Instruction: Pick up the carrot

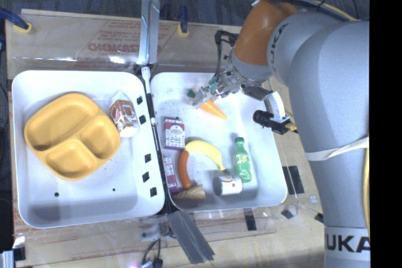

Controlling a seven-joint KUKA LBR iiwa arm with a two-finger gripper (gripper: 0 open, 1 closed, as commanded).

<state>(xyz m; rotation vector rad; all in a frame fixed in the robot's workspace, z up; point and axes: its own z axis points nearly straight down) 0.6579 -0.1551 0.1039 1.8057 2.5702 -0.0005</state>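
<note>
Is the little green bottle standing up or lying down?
Lying down. The green bottle rests flat on its side in the right bin, its cap toward the far end, beside the banana.

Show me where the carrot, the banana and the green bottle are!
carrot [215, 110]: camera view, on the orange body, near the top of the right bin.
banana [206, 151]: camera view, on the middle of its yellow curve.
green bottle [242, 160]: camera view, on the bottle's body, right of the banana.
</note>
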